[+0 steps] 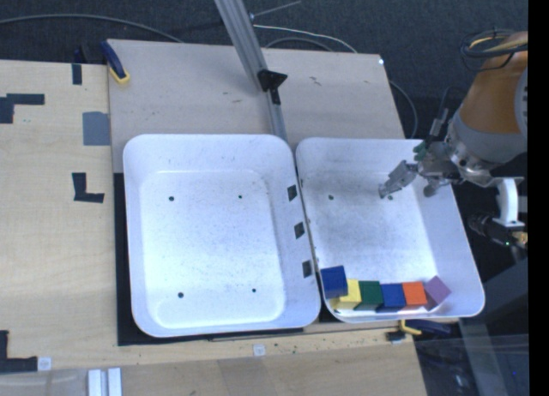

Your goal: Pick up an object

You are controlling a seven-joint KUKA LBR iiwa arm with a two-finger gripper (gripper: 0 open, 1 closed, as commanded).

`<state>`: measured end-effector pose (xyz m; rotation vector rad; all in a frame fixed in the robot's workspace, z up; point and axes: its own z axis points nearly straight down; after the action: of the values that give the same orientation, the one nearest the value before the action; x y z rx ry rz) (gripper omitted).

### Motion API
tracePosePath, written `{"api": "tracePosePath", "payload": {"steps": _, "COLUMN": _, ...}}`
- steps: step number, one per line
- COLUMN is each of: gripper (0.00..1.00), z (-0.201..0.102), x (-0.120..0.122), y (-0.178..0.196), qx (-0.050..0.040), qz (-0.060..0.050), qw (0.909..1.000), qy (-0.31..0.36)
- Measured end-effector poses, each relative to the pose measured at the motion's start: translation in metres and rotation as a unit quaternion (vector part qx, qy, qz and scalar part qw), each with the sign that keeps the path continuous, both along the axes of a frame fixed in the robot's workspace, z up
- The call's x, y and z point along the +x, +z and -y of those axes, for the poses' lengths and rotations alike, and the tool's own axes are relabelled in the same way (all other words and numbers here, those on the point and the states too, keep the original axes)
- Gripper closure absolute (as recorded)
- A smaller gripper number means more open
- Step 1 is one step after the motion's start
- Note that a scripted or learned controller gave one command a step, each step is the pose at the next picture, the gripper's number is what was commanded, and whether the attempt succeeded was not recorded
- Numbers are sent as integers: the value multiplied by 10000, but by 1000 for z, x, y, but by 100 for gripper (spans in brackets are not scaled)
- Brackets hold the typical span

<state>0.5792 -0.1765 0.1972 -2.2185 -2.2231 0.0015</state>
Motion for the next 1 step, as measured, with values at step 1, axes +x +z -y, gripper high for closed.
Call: {"api": "tracePosePath", "payload": {"steps": 1, "gripper": 0, "z": -29, "x": -12, "y": 101, "qx": -6, "qz": 44, "qw": 10000, "qy": 8}}
